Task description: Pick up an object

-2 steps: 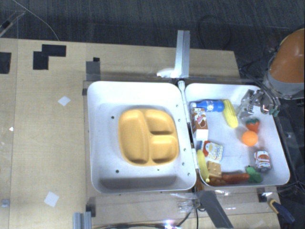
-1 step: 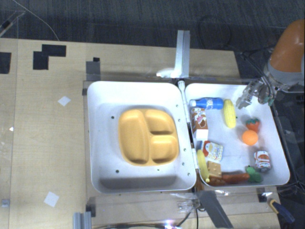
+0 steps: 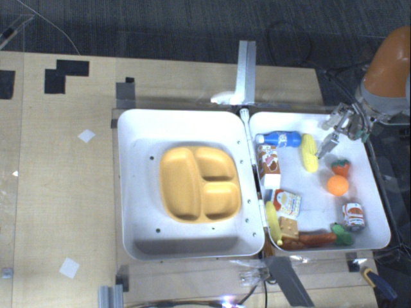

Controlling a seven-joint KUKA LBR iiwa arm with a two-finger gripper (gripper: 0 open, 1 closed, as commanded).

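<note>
Orange band (image 3: 389, 69) (rounded, glossy) above grey wrist (image 3: 383, 104); slim metallic fingers (image 3: 328, 145), dark cabling.

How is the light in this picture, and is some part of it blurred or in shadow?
Camera view: light is even and soft; the left bin casts a shadow along its near inner wall, below the yellow tray. A small glare sits at the bottom edge. The gripper and the small packages in the right bin look slightly blurred; labels are unreadable.
</note>
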